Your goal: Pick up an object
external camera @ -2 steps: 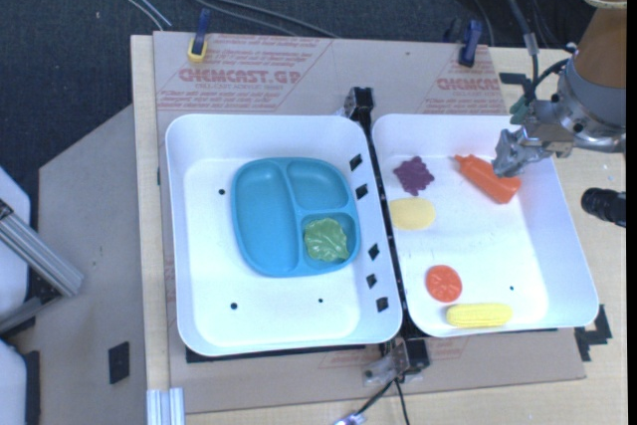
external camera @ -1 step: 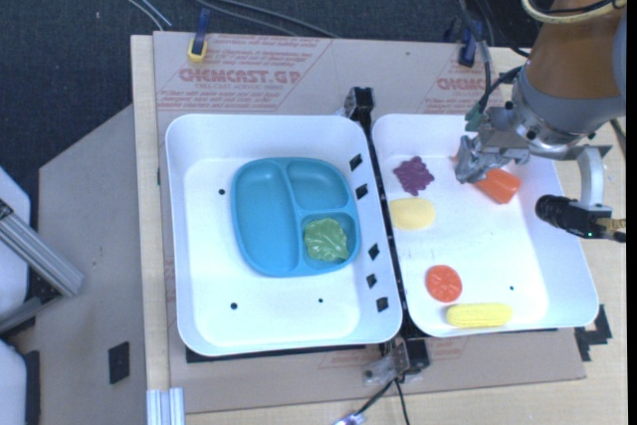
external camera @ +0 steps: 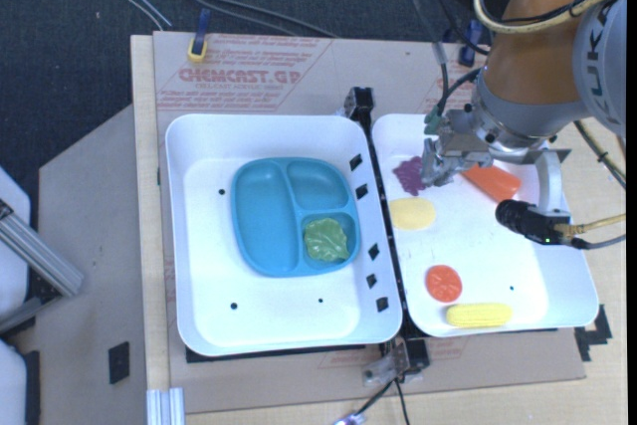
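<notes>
Poised low in the right bin, gripper just right of and nearly touching the purple toy, yellow lemon-like piece just below it; finger state impossible to tell.

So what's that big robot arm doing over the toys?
The arm's claw is down in the right bin, right by a purple toy. A yellow lump, an orange piece, a tomato and corn lie nearby. The left bin holds a blue plate with something green.
</notes>
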You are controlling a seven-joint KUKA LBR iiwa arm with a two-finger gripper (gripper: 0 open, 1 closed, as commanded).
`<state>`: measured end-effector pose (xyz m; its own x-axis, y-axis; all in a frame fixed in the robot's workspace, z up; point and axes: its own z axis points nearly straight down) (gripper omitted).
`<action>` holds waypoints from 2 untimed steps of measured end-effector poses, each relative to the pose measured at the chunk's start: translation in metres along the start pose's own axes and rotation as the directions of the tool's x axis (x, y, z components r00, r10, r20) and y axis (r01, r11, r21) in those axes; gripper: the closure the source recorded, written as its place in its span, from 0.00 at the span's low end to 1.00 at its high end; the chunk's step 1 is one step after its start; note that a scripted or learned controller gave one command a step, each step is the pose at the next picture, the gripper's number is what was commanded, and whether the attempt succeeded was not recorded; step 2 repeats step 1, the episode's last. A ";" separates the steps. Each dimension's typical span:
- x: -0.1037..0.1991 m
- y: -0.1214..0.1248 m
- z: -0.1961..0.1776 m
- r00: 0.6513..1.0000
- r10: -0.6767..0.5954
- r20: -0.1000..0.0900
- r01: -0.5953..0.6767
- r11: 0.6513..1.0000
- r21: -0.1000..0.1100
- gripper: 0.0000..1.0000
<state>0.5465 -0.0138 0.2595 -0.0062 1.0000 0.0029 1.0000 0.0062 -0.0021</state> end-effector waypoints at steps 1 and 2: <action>0.052 -0.013 0.020 1.000 0.001 0.000 -0.001 1.000 0.003 1.00; 0.052 -0.013 0.020 1.000 0.001 0.000 -0.001 1.000 0.003 1.00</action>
